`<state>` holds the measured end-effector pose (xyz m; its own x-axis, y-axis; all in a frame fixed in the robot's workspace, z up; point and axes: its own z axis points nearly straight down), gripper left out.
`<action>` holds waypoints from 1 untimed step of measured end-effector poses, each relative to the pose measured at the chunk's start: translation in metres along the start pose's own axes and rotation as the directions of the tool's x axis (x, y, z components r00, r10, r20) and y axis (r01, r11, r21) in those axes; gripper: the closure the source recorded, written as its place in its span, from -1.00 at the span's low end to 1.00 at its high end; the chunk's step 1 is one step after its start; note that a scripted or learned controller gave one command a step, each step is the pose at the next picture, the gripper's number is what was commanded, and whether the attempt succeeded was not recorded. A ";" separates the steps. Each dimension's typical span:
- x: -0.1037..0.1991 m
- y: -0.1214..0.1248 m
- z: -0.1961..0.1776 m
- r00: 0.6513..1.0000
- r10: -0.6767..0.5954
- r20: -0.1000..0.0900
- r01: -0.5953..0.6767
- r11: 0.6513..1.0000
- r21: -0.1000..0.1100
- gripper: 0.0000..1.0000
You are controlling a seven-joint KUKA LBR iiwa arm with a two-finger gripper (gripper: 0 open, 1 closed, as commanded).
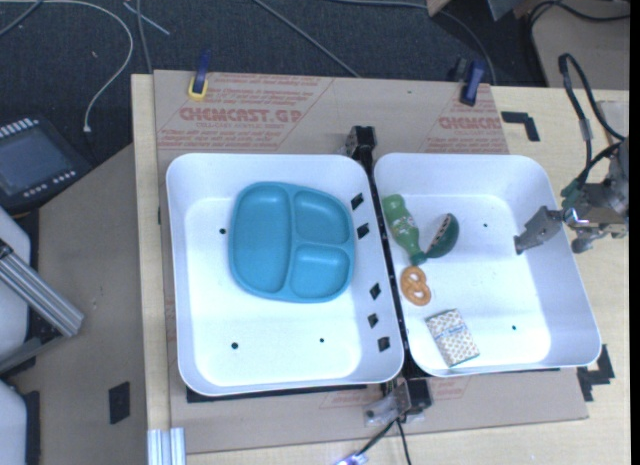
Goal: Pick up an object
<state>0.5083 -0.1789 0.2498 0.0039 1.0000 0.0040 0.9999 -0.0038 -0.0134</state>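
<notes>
The right bin (540, 283) holds several small objects. A green bottle-shaped toy (398, 221) lies at its left side, with a green and red watermelon slice (443, 236) beside it. Below them are an orange pretzel (415, 285) and a small patterned packet (452, 338). My gripper (558, 235) hovers over the bin's right rim, well to the right of all the objects. Its fingers stand open with nothing between them.
A blue divided plate (293, 241) lies in the left bin (200, 333). A black divider with clips (375, 253) runs between the bins. Cables hang by the arm at the right edge (585, 123). Blue clamps (201, 75) hold the cardboard backing.
</notes>
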 end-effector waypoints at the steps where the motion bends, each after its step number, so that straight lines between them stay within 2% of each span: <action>1: 0.001 0.002 -0.006 1.000 -0.004 0.003 0.004 1.000 -0.013 -1.00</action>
<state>0.5108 -0.1784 0.2562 0.0001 1.0000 0.0009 1.0000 -0.0001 -0.0008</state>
